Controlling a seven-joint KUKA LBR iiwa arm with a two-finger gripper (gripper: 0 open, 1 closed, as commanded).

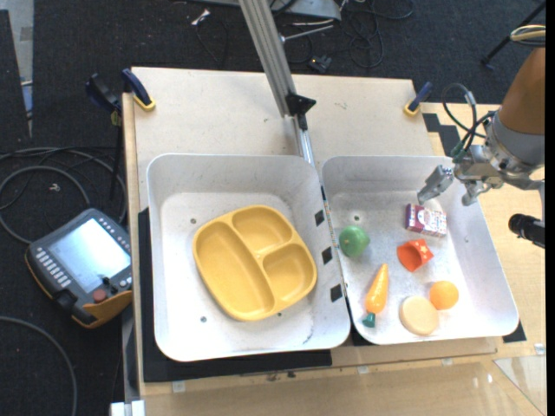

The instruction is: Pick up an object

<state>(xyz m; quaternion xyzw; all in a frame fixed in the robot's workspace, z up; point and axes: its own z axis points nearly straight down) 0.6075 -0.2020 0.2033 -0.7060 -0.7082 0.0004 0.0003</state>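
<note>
Camera view: fixed overhead slant onto a pale bench point(225, 111) that carries two shallow white bins side by side.
Arm: grey with an orange band, entering at 3 o'clock and reaching over the upper right corner of the right bin point(490, 258).
End effector point(453, 185): hangs above the right bin's 1 o'clock area with its two fingers spread apart, released, nothing between them.
Carton point(426, 220): small maroon and white box, just below the end effector, apart from the fingers.
Red piece point(414, 254): small orange-red toy item, just at 6 o'clock of the carton; its exact kind is unclear.
Green apple point(353, 241): toy fruit near the right bin's left wall, at 9 o'clock of the carton.
Carrot point(376, 289): orange toy carrot with a green tip, lying tilted at 6 o'clock of the apple.
Orange point(443, 295): small round fruit at 5 o'clock in the right bin.
Pale disc point(420, 315): cream round item touching or just beside the orange, at its 7 o'clock.
Left bin point(169, 189): holds a yellow divided plate point(254, 261) with three compartments, lying flat near the middle.
Pendant point(81, 267): handheld control unit with a screen on the dark floor at 9 o'clock of the bench.
Clamps: blue and yellow ones at the bench's upper corners point(139, 92).
</note>
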